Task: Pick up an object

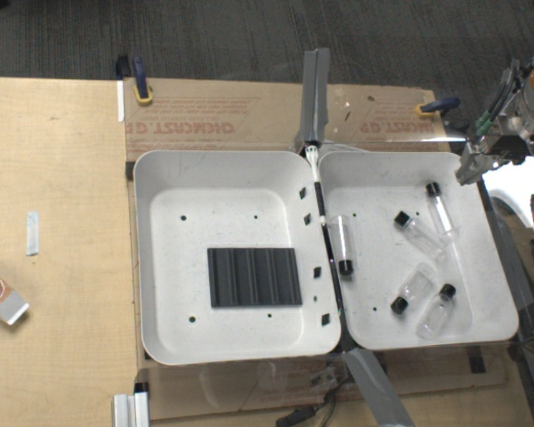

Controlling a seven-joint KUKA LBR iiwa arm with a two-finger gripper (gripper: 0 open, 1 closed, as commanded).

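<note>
Two shallow white plastic bins side by side on a brown cardboard-covered bench (196,118).

In the left bin (160,203): one dark grey ribbed rectangular plate (254,277), flat on the floor, a little below centre, apart from every wall.

In the right bin (374,185): five clear plastic vials with black caps. One long vial (342,247) against the left wall, upright along the divider, cap at the lower end. Another long vial (440,209) near the upper right, cap at the top, slightly tilted. A short vial (411,227) just left of it, cap toward the upper left. Lower down, two more: one (412,292) with cap at lower left, one (435,312) with cap at upper right, close together near the bottom right corner.

Gripper (473,165) at the upper right rim of the right bin, above the vials, touching none. Fingers too small and blurred; cannot tell whether apart or together.

Off to the left on the pale wooden table (53,167): a small grey strip (32,235) and a red-and-white packet (0,297).
</note>
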